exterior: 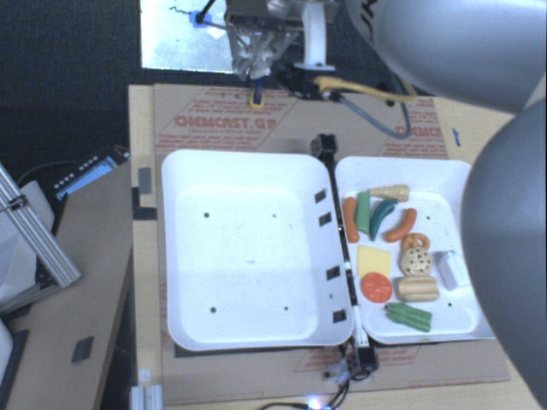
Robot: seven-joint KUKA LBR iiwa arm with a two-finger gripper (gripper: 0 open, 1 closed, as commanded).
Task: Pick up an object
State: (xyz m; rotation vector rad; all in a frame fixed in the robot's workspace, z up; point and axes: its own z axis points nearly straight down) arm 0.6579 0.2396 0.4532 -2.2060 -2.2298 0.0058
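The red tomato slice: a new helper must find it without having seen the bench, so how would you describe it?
Look in the right bin, where the toy food lies. Near its lower left, just below the flat yellow cheese square, sits the red tomato slice. It is the only round red piece; the sausage is long.

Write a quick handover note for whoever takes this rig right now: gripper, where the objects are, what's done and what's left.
Gripper: raised beyond the far edge of the bins, holding nothing that can be seen.
Objects: all in the right bin, including a tomato, cheese slice, sausage, pretzel and bread roll.
Left bin: beside it.
Done: no pick yet.
Left: move over the right bin, descend, grasp one object, lift.
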